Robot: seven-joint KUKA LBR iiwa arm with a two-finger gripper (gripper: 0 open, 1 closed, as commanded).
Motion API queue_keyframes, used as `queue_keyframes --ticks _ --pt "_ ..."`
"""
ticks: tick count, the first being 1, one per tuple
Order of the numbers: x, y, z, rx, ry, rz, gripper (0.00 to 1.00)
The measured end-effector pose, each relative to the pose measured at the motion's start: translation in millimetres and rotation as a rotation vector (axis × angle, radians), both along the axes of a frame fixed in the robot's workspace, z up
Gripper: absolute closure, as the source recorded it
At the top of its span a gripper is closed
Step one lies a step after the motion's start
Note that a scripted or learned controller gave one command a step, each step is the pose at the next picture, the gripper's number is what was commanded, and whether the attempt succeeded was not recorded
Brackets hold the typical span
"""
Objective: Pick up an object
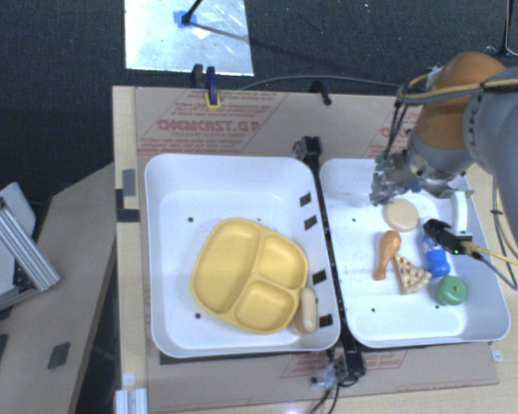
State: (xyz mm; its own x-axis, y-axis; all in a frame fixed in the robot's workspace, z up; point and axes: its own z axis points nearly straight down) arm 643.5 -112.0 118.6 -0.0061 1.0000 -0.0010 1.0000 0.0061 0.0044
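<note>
we see the gripper [387, 188] hanging low over the far part of the right bin [354, 317], just beside a round tan disc [401, 214], and we cannot tell its state from this slant. nothing sits visibly in it, so we judge the pick as not yet made. the likely targets lie clustered in that right bin: the disc, a toy drumstick [385, 253] nearer us, a pizza slice [410, 274] touching or almost touching the drumstick's right side, a blue piece [435, 257] and a green round piece [451, 291] further right. they crowd together, which we think makes a clean grasp harder, since a neighbour may get nudged.

the left bin [168, 231] holds a yellow divided tray [246, 274], lying flat and tilted askew, with a pale bread-like roll [306, 310] resting against its near right corner.

both bins sit side by side on a cardboard-covered bench [233, 115], clipped together along their shared edge. dark carpet [52, 59] lies beyond, with a shiny sheet [190, 24] on it.
</note>
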Motion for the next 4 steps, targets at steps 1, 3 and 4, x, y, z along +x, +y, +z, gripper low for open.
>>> queue_keyframes --ticks 1,3,4 --pt "-7 0 61 0.000 -0.003 -0.003 1.00" --pt "0 54 105 0.003 0.002 0.003 1.00" --pt "4 96 105 0.001 0.002 0.002 1.00"
